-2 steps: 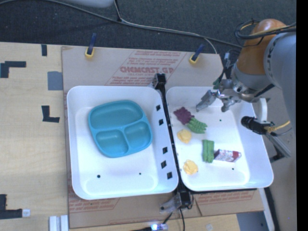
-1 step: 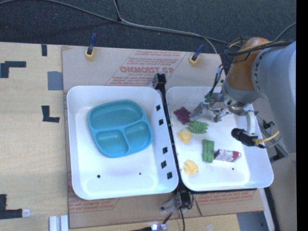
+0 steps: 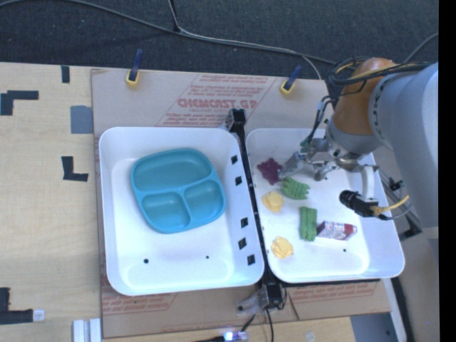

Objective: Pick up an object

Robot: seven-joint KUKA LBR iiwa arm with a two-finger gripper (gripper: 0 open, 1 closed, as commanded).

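Two green pieces | long block [image 3: 308, 223] near-vertical | claw [image 3: 296, 166] above

The 2 white bins, left [image 3: 114, 262] and right [image 3: 385, 262], look like smooth, slightly glossy plastic. The blue divided plate [image 3: 178, 189] in the left bin is matt plastic. Beneath them lies a printed cardboard sheet [image 3: 206, 98], dull and papery, on a pale wood-grain bench [image 3: 43, 226]. The arm [image 3: 406, 120] has a smooth grey shell with a glossy orange band [image 3: 360, 95].
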